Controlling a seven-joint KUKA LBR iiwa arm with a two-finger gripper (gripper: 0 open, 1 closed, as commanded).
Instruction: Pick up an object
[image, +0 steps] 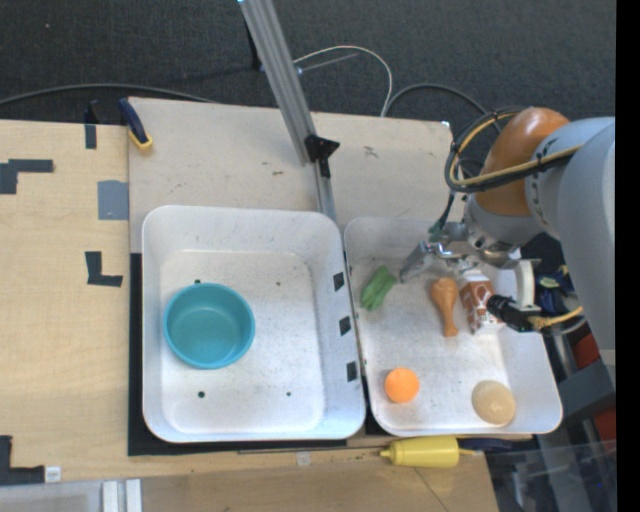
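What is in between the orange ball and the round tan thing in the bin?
Nothing. In the camera view, bare white bin floor lies between the orange ball and the round tan thing.

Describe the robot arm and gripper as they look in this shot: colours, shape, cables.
The arm is thick, rounded and light grey, with a glossy orange band above the wrist. Black and yellow cables loop around that band. The gripper is small, metallic grey, with slim dark fingers.
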